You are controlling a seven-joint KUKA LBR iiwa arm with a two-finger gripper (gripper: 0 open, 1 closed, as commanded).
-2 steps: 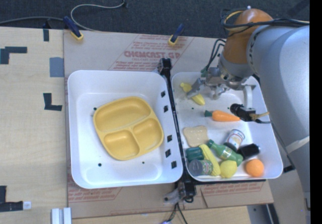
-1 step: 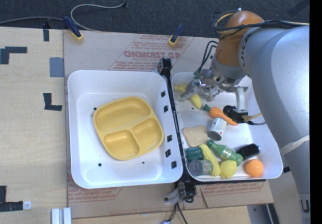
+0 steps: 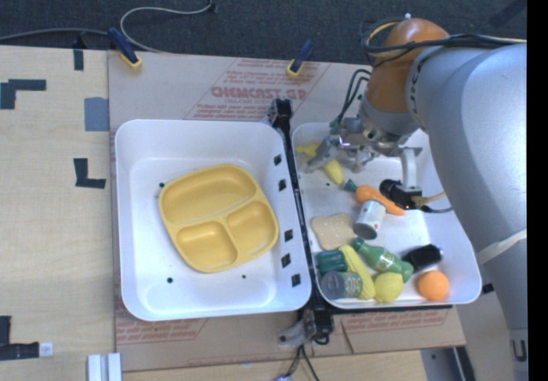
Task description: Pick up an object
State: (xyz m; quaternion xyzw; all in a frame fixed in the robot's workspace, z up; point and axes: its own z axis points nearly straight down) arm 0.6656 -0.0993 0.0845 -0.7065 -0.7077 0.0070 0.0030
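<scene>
Yellow divided plate (image 3: pixel 219 217) in left bin (image 3: pixel 137 199); toys crowding right bin (image 3: pixel 458 259).

Left bin (image 3: pixel 137 285): yellow divided plate (image 3: pixel 218 217) sitting mid-floor, open floor lying around it. Right bin (image 3: pixel 467 272): toys (image 3: pixel 377 264) crowding the near half; arm (image 3: pixel 462 97) overhanging the far end.

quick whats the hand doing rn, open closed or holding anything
hand: low over the far end of the right bin, by a yellow piece; cannot be told whether it holds anything.

One fixed overhead camera, slanted down on both bins (image 3: pixel 128 199).
</scene>
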